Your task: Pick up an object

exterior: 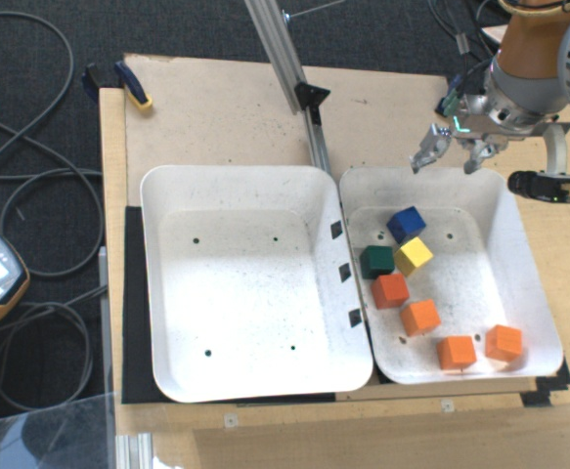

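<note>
My gripper [450,160] hangs open above the far rim of the right bin [525,262], nothing between its fingers. Below it in that bin lie several cubes: a blue one [406,224], a yellow one [415,254], a dark green one [377,261], a red-orange one [391,289], and three orange ones [420,317], [456,353], [504,343]. The blue cube is the nearest to the gripper, a little toward the front and left of it.
The left bin [167,262] stands beside the right one. A slanted metal rail [285,57] runs across the bench behind the bins. A blue and yellow clamp [134,86] sits at the bench's far left corner. Cables lie on the floor at left.
</note>
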`<state>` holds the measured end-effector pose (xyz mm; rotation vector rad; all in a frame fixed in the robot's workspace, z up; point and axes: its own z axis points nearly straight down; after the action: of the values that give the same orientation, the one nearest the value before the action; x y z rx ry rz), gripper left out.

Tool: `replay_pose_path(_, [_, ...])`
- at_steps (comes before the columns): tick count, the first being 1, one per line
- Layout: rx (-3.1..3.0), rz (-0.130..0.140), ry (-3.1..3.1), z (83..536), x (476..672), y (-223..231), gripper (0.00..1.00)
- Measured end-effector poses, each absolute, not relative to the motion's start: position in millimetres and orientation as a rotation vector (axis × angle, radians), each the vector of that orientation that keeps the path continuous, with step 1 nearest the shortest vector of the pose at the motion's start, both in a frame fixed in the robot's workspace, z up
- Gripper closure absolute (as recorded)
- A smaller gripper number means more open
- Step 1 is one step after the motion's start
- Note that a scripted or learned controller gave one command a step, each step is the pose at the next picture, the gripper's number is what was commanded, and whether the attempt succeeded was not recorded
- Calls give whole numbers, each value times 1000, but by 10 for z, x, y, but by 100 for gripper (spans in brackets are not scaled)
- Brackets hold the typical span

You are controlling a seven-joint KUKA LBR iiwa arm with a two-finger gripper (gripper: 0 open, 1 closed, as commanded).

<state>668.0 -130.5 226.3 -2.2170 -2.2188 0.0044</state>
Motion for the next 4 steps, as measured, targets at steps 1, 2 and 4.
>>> replay_pose_path(1, [-2219, 2, -2223, 2293, 6688, -1307, 0])
replay_pose_path(2, [-2219, 6, -2217, 1796, 6591, -1340, 0])
replay_pose_path(4, [-2218, 4, -2220, 984, 6602, -1249, 0])
